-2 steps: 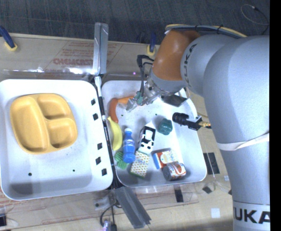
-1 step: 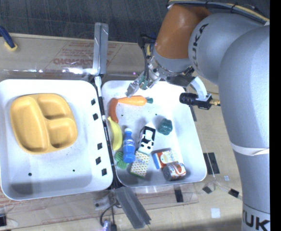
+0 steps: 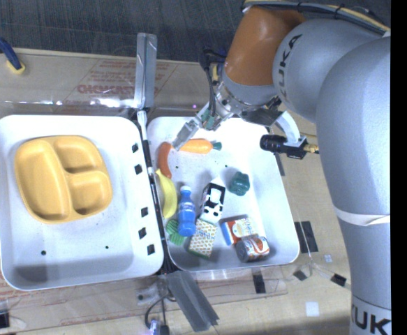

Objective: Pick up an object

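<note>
My gripper (image 3: 180,140) hangs over the far left part of the right bin (image 3: 273,160), its slim grey tip slanting down to the left. The tip looks shut, with nothing between the fingers. An orange carrot (image 3: 197,146) with a green end lies just right of the tip. A red-orange piece (image 3: 163,158) sits just below it by the bin's left wall. Nearer the front lie a banana (image 3: 167,194), a blue bottle (image 3: 186,212), a black-and-white box (image 3: 214,197) and a teal cup (image 3: 239,183).
The front of the right bin holds a checkered packet (image 3: 203,240), a red-and-white box (image 3: 238,227) and a can (image 3: 253,247). A yellow divided tray (image 3: 63,176) lies in the left bin (image 3: 84,257). The arm's grey body fills the right side.
</note>
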{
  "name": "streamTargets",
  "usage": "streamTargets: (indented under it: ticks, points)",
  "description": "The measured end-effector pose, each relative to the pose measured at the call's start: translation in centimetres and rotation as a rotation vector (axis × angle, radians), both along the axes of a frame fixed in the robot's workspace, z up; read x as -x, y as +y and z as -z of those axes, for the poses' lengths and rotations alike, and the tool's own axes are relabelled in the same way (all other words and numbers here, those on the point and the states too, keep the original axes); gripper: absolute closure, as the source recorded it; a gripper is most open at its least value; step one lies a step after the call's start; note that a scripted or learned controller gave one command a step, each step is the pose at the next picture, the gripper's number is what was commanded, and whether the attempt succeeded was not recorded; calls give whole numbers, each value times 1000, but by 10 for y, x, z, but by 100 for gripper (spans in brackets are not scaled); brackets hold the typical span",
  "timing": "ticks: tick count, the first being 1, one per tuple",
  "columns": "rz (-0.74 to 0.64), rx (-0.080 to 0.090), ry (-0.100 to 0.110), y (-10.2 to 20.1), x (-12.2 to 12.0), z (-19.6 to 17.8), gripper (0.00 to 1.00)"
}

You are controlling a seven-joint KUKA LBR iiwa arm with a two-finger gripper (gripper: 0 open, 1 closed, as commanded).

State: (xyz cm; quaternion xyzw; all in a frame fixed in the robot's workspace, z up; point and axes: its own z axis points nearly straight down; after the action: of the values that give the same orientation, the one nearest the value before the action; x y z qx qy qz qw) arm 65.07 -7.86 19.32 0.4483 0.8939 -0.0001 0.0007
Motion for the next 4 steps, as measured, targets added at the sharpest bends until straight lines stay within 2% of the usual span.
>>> streamTargets:
  ticks: [1,2,3,4]
  points:
    - [133,-1,-13,-35,0,79,0]
    - [128,0,-11,-35,0,70,100]
    - [128,0,-11,-35,0,70,0]
    - [270,-1,-3,-30,-7,99,0]
